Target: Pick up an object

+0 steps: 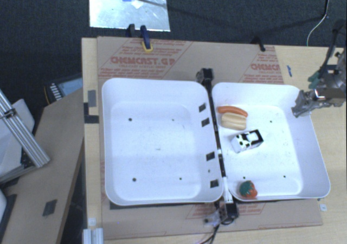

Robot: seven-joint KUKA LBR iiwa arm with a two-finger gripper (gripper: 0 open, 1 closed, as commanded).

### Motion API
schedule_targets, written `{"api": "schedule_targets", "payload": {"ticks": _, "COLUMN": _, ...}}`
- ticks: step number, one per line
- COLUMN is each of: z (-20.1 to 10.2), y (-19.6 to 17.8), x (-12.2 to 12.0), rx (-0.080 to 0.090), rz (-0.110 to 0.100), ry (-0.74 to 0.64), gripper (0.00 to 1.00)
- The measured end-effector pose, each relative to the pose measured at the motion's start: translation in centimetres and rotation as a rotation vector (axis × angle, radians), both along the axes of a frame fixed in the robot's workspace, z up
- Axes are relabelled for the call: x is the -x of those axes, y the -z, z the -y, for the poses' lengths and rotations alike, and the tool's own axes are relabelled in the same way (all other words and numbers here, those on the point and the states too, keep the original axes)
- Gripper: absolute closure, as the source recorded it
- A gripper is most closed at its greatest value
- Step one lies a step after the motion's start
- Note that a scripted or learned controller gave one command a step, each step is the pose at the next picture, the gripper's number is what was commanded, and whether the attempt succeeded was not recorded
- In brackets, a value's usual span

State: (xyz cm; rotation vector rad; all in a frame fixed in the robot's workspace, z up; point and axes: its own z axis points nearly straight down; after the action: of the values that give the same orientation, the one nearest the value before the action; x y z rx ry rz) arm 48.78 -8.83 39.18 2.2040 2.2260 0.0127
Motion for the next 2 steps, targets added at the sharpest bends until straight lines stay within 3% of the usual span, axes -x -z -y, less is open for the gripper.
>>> {"api": "schedule_targets", "payload": {"ticks": 1, "z": 8.4, "y": -3.6, "x": 0.1, "rx": 0.004, "rz": -0.005, "ry": 0.015, "gripper": 1.0}}
{"api": "schedule_targets", "payload": {"ticks": 2, "z": 12.0, "y": -15.0, "x": 0.1, "rx": 0.007, "rz": 0.002, "ry": 0.011, "gripper": 1.0}}
